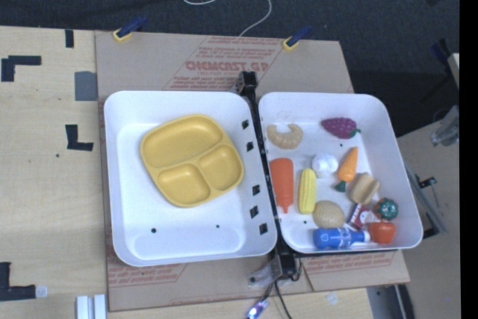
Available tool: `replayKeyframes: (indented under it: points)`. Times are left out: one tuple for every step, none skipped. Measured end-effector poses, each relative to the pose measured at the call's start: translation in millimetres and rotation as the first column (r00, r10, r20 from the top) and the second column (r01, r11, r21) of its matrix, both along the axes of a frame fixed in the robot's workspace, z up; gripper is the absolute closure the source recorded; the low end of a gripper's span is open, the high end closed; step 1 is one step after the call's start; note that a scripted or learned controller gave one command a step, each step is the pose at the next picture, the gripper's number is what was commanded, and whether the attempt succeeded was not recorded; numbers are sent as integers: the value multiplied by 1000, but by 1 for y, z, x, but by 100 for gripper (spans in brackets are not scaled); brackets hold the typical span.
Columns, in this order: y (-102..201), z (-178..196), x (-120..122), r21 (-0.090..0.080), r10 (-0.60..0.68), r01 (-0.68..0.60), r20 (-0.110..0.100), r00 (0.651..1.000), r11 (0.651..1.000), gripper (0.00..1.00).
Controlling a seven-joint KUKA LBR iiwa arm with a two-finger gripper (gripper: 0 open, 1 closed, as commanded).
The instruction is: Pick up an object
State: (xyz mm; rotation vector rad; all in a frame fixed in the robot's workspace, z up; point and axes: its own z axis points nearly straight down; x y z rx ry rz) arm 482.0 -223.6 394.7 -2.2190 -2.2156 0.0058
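Yellow tray (193, 159) left bin, toys (328, 187) right

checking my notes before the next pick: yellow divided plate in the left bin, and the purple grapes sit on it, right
Not quite. The yellow divided plate is in the left bin, but the purple grapes lie in the right bin, near its far edge, among the other toy food. The camera view shows this.
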Motion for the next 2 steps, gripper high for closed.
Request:
replayKeyframes:
  points:
    - [0, -61, 1, 0, 1, -1, 1, 1000, 1000, 100]
    - [0, -103, 1, -1, 2, -2, 2, 1000, 1000, 100]
